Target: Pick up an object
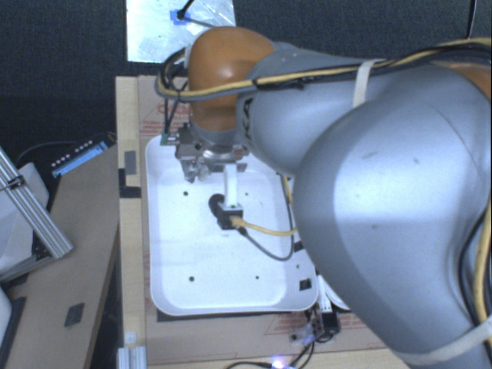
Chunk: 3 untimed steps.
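My gripper (192, 169) hangs over the far left part of the left white bin (165, 283), close to the bin's back rim. It points down from the orange wrist band (219, 68). The bin's white floor shows a few small dark dots (186, 194) and nothing lies under the gripper's tip. The big grey arm (384, 191) crosses the right half of the view and hides nearly all of the right bin.
A crinkled silver sheet (181, 18) lies behind the bins. Left of the bench stand an aluminium rail (34, 217) and a black and blue strip (77, 156). The tan bench border (131, 229) runs along the bin's left side.
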Motion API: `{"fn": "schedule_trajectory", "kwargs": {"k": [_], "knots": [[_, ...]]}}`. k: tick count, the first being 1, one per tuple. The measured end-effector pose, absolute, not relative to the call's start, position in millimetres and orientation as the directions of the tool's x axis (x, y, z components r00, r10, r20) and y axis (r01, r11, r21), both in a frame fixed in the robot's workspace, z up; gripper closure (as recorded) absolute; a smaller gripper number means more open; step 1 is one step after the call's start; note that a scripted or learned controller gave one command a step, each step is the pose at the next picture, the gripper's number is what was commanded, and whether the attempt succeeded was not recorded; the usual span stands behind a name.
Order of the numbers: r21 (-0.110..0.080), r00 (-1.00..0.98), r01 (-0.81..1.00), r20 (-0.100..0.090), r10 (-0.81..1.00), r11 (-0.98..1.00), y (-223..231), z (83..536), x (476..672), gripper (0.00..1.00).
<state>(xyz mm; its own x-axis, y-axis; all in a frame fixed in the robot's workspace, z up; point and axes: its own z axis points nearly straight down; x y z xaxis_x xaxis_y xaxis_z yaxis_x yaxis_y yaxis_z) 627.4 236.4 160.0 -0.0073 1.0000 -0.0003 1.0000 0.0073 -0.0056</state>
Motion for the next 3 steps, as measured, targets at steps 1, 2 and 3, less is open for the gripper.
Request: {"fn": "schedule_trajectory", "kwargs": {"k": [1, 2, 3], "knots": [[0.007, -0.006, 1.000, 0.002, 1.000, 0.006, 234.8, 84.7, 669.1, 1.00], [0.008, -0.001, 1.000, 0.003, 1.000, 0.001, 225.7, 256.3, 642.3, 1.00], [-0.007, -0.004, 1.000, -0.001, 1.000, 0.004, 234.5, 174.9, 573.0, 1.00]]}}
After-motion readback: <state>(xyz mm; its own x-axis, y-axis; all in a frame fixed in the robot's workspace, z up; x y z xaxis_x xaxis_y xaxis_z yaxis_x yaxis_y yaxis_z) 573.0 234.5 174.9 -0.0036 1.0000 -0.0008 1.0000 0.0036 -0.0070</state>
